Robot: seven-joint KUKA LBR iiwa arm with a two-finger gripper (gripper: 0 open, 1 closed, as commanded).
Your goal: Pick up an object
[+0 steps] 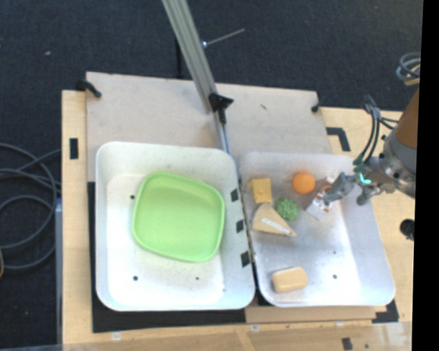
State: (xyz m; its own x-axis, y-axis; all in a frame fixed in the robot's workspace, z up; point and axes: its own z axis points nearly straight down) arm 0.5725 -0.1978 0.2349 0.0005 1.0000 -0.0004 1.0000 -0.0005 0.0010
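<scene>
Nearest the camera, in the right bin [359, 280], lies one tan bread-like block [289, 279]. Further back sit one pale wedge [272, 223], one green leafy piece [288, 209], one yellow cube [261, 190] and one orange ball [303, 183]: five loose objects in all, each resting on the bin floor. The left bin [112, 275] carries a single green plate [178, 216]. The tool [326, 199] hangs over the right bin's far side, just beside the ball; whether it is spread or pressed together I cannot tell, and nothing shows between its tips. By my judgement nothing is lifted yet, so the pick is left to do. The table [75, 202] bears two bins.
</scene>
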